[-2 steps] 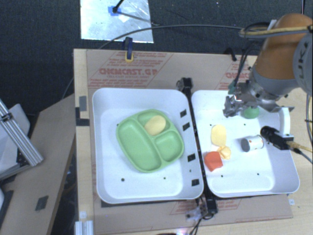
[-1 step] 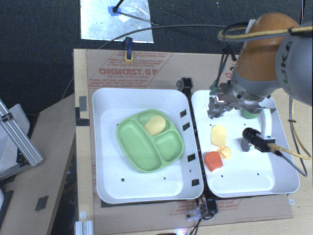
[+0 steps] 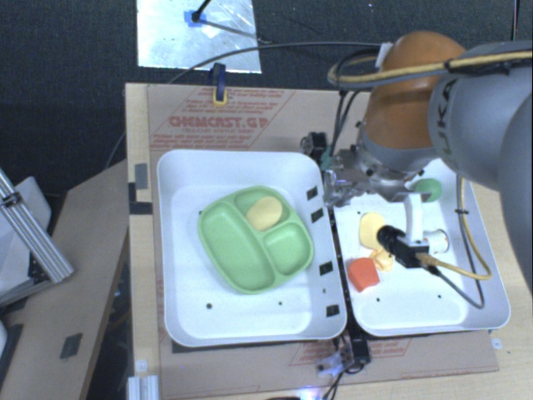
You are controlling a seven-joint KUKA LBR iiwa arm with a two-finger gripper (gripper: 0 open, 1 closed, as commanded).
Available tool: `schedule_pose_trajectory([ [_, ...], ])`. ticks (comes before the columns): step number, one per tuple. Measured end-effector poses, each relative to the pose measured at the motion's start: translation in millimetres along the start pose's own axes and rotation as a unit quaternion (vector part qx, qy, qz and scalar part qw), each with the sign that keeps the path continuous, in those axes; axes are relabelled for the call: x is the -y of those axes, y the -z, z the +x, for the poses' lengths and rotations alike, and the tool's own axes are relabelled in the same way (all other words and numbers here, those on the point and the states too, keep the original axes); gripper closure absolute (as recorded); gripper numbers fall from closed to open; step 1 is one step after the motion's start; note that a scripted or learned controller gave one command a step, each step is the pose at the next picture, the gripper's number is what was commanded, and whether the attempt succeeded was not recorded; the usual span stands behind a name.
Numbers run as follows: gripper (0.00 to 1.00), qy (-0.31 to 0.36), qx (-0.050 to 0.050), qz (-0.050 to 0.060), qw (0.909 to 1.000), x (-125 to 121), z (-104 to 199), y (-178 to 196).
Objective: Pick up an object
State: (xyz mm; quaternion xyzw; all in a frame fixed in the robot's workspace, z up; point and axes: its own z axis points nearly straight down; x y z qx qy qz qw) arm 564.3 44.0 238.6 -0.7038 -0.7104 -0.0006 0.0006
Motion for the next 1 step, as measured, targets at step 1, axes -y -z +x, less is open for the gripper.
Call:
schedule_pose_trajectory([
  [1,1.00,0.000,0.000,0.000,1.0000,13.4,58.2,3.2],
])
